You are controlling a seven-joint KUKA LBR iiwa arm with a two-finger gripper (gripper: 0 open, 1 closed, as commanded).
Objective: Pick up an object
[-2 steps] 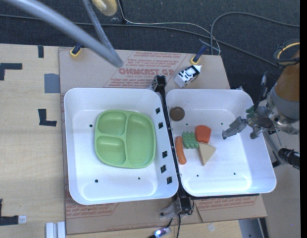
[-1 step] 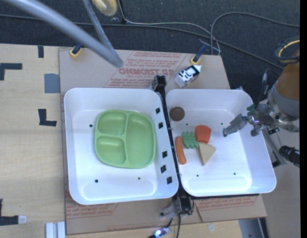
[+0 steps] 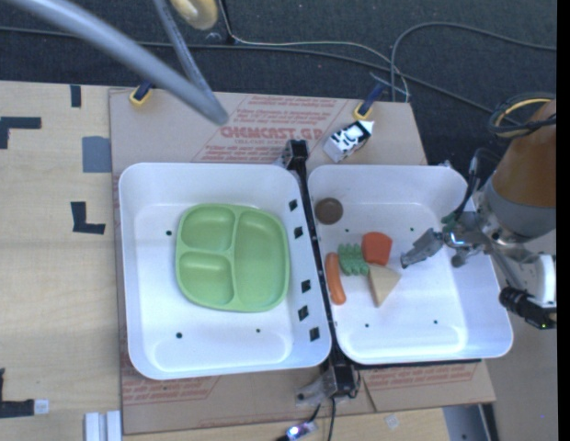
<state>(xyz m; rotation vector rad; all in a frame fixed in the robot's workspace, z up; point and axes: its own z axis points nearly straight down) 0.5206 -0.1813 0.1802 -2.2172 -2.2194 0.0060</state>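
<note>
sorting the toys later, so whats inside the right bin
In the right bin: a brown round piece, a red block, a green piece, an orange carrot and a tan wedge. The pincer covers nothing.

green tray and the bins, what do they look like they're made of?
Green tray: looks like moulded plastic with a matte finish; uniform colour, soft rounded compartment ridges, no glare. White bins: probably thin formed plastic, smooth and slightly glossy; rounded corners and a raised lip. Could be coated metal; the view can't settle it.
</note>
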